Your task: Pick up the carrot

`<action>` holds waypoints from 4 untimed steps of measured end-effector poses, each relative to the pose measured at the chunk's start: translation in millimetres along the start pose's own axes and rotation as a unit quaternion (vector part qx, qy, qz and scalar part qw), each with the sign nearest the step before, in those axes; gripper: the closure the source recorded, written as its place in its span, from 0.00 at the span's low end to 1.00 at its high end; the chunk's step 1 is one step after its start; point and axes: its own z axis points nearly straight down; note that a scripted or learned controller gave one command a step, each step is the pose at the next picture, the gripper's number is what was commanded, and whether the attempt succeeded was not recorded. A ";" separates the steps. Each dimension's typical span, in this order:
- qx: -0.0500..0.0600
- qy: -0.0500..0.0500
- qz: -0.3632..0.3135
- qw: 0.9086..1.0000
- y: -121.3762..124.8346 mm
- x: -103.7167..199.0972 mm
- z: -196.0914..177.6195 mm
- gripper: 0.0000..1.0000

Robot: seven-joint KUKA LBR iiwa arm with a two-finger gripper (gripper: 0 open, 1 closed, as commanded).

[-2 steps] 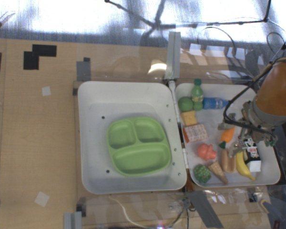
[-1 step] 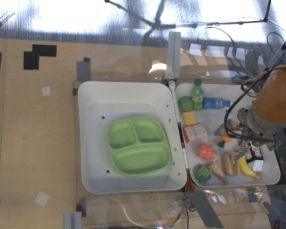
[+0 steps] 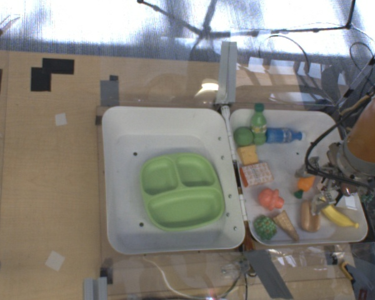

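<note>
— Bins (image 3: 112, 167) are being viewed from above; where is the carrot (image 3: 306, 183) being seen?

— It is being seen in the right bin (image 3: 281, 114), toward that bin's right edge and about midway between its far and near edges. A small green tip is being shown at its near-left end, so its long axis is being laid roughly from near-left to far-right, though the orange body is short and partly being covered by the arm.

— And the gripper (image 3: 328, 195)?

— It is being held just beside the carrot, on its right, low over the bin. Whether its fingers are spread or closed cannot be told; nothing is being clearly shown between them.

— What else is being carried by that bin?

— A banana (image 3: 339, 216) and a bread roll (image 3: 309, 217) are being kept near the near-right corner, just below the gripper. A blue bottle (image 3: 282, 135) and a green bottle (image 3: 258, 122) are being kept along the far edge.

— And the left bin?

— A green divided plate (image 3: 182, 191) is being held at its middle.
</note>
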 end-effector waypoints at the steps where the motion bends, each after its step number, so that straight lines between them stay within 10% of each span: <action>1: 0.002 0.004 0.128 0.992 -7.0 -14.1 1.9 0.00; 2: 0.000 0.006 0.152 0.988 -8.1 -34.4 -70.7 0.00; 3: -0.002 0.008 0.048 0.999 5.1 -29.1 9.9 0.00; 4: -0.003 0.008 -0.008 1.000 -5.3 -27.4 10.3 0.00</action>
